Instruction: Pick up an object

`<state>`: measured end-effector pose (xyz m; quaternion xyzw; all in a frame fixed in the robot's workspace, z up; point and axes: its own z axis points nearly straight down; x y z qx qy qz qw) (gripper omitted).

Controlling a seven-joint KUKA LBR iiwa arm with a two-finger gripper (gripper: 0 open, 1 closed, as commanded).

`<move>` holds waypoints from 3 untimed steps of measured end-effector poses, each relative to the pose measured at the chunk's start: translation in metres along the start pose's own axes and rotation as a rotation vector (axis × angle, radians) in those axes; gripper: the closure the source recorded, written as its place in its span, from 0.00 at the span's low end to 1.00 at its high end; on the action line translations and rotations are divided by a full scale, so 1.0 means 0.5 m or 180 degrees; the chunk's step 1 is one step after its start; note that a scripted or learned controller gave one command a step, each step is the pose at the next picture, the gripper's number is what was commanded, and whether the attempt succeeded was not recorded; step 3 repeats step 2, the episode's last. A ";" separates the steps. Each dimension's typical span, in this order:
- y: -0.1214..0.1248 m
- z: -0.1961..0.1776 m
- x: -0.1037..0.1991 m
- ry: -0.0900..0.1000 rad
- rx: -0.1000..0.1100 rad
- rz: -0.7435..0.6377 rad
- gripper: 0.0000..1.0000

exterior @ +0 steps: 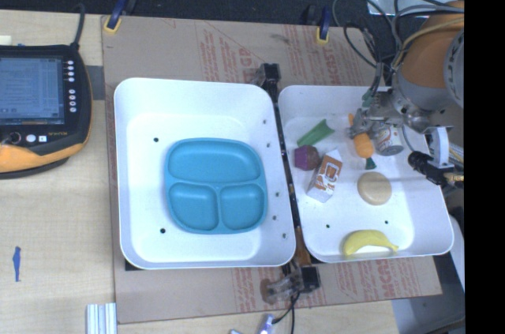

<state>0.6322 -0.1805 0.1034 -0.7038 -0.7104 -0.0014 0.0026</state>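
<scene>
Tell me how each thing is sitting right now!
Blue tray: flat in the left bin, nothing in its compartments.
Banana: lying near the right bin's front edge.
Tan ball: resting alone.
Carton: lying tilted beside the purple piece.
Green piece: lying slanted.
Orange piece: right under the end effector.
Tablet: screen lit.

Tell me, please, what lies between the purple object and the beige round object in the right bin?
In the camera view, a small brown-and-white carton lies between the purple object and the beige round object.
</scene>
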 end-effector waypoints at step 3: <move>-0.125 -0.213 0.218 -0.0020 0.0004 0.0010 1.00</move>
